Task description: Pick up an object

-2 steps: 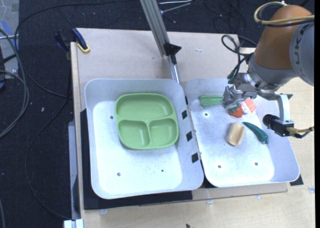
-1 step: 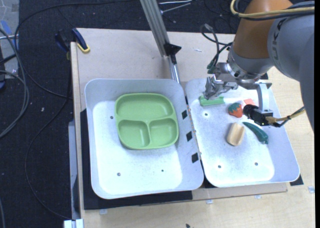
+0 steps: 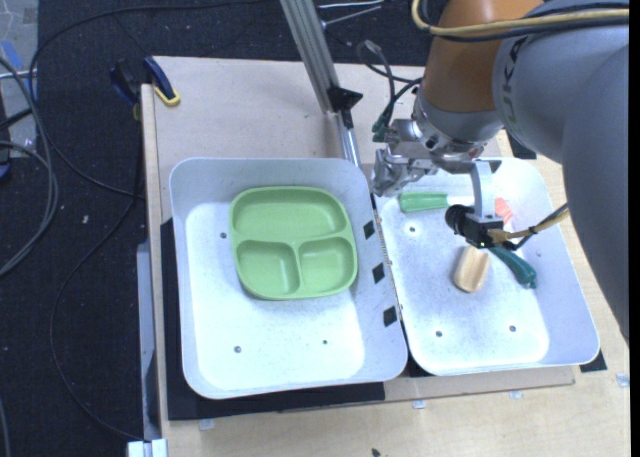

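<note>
Poised over the right bin [image 3: 560, 335], jaws [image 3: 392, 177] low at its upper-left corner.

Hard to tell whether spread or clenched; nothing visibly gripped. Within reach just beside: green stick [image 3: 423, 202]; farther off, tan cylinder [image 3: 470, 269], teal-handled tool [image 3: 500, 250]. Green divided plate [image 3: 294, 242] alone in left bin [image 3: 200, 345].

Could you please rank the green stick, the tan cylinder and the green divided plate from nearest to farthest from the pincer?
1. Green plastic stick, just right of the pincer, in the right bin.
2. Tan wooden cylinder, lower right, same bin.
3. Green three-compartment plastic plate, left bin.
</note>
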`<state>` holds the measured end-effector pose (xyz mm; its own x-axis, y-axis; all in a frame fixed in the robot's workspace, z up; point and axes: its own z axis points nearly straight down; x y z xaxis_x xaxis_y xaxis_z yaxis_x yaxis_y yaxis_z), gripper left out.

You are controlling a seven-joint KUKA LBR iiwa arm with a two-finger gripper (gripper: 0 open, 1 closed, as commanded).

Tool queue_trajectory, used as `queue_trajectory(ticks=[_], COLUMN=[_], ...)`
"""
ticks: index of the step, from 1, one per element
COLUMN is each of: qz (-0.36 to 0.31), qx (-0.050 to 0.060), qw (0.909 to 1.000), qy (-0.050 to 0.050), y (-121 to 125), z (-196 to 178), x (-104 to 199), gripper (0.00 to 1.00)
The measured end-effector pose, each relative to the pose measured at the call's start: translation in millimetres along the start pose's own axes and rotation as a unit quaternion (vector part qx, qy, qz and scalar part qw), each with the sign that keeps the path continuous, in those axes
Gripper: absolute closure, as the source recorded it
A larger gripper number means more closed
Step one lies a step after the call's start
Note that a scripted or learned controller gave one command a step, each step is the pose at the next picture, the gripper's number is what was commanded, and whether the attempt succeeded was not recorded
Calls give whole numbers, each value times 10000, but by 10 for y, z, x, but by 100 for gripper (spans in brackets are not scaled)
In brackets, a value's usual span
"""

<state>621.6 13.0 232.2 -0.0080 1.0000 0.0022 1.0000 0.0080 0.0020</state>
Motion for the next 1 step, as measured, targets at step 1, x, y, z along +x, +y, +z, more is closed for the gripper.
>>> queue_trajectory(ticks=[1], qz=[-2], qx=[1], qw=[10000], qy=[-4], y=[172], z=[90], x=[581], gripper=[100])
